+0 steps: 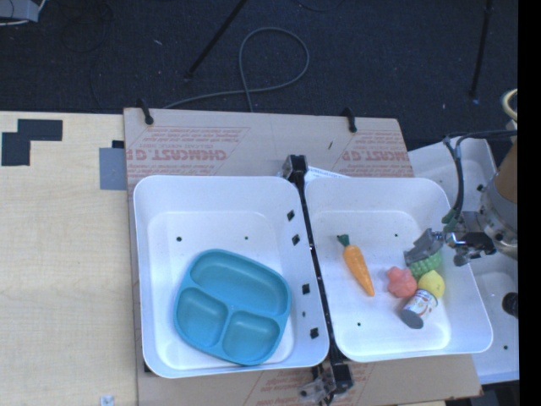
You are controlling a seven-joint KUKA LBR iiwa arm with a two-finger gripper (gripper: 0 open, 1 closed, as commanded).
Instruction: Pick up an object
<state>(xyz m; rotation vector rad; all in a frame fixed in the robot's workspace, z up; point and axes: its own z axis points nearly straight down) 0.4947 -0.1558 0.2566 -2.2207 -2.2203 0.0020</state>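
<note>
The right bin (385, 194) contained four objects: one toy carrot (358, 266), one pink piece (401, 282), one yellow-green piece (430, 275) and one small can (418, 307). All appeared light and rigid; the carrot, lying apart, probably suited a grasp across its middle. The gripper (425, 248) hovered at the cluster; its state could not be determined. The left bin (161, 201) held one blue divided tray (231, 304).

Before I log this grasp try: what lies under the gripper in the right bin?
The gripper sits over a green object, covering its upper part. Beside it lie a pink toy, a yellow piece and a small can.
</note>
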